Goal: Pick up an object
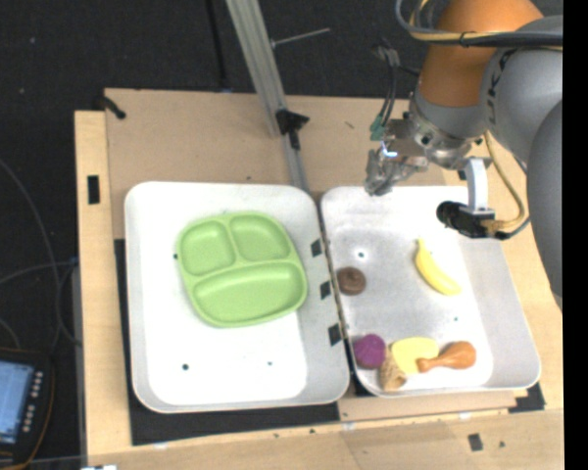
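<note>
gripper (380,182) above bin rim (372,196) (banana (435,268) apart)

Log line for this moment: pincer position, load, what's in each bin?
pincer: above right bin far-left corner | load: none seen | right bin: banana, brown ball, purple ball | left bin: green tray

The grey arm (529,96) is cut off at the right edge. A dark screen device (10,399) is cropped at the lower left. The small tan object (392,377) beside the purple ball (369,350) is too small to identify
</note>
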`<state>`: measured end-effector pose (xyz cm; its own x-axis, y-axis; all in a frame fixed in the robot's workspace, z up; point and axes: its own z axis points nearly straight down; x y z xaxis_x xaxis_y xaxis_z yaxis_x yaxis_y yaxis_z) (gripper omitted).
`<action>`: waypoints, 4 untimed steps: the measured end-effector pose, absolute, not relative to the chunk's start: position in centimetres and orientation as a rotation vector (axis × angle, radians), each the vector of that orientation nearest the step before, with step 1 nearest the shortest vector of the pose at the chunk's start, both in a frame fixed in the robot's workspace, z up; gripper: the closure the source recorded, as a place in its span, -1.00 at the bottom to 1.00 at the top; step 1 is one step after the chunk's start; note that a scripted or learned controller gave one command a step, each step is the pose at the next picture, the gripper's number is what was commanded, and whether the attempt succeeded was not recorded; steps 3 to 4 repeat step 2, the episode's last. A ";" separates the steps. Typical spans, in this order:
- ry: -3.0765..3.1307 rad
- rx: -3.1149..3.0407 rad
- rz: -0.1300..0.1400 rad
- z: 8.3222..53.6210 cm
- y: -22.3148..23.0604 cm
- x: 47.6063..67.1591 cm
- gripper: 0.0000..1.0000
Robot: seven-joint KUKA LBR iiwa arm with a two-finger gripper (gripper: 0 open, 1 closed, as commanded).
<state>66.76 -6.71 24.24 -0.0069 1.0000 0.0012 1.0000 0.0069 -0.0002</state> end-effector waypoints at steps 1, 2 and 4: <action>-2.230 -2.214 -0.003 23.9 -1.3 68.2 1.00; -2.228 -2.213 0.000 23.0 3.9 68.0 1.00; -2.228 -2.213 0.000 23.0 3.9 68.0 1.00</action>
